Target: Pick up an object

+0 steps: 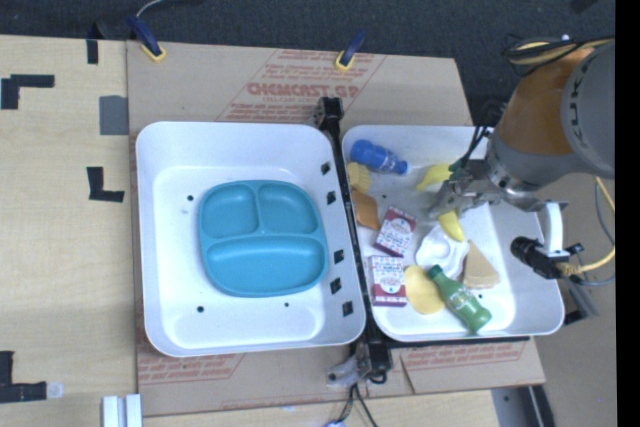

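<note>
Right of frame, right bin [520, 315]: gripper [462, 183] low over clutter beside yellow piece [434, 176], likely seeking grasp; finger state indiscernible.

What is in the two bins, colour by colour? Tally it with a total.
Blue: 2, divided plate, blue bottle
Yellow: 4, yellow pieces
Red-and-white: 2, packets
Green: 1, green bottle
White: 1, white lump
Tan or orange: 2, wedge, block
Total: 12
</note>
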`<state>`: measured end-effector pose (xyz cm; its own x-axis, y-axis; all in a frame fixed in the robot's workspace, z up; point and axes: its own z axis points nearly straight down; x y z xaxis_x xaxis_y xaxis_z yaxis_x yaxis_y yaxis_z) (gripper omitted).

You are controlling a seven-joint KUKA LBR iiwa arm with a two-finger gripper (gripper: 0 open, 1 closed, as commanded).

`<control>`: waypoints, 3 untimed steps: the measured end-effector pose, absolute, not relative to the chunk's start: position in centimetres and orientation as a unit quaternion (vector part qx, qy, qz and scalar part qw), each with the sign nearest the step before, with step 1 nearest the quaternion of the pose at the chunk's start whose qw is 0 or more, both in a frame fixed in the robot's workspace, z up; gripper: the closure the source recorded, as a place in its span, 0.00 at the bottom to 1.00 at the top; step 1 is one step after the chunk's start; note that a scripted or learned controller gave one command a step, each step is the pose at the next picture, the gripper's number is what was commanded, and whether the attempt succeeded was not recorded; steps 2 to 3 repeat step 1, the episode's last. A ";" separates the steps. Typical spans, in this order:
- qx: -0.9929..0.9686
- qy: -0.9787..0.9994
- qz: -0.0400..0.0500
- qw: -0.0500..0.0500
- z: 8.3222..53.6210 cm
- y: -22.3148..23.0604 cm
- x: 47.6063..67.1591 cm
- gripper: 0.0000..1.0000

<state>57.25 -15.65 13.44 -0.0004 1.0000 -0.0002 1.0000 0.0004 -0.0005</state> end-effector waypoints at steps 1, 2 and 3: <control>-0.706 -0.708 0.000 0.000 23.2 -9.5 55.8 1.00; -0.706 -0.708 0.000 0.000 23.2 -9.5 55.8 1.00; -0.706 -0.708 0.000 0.000 23.2 -9.5 55.8 1.00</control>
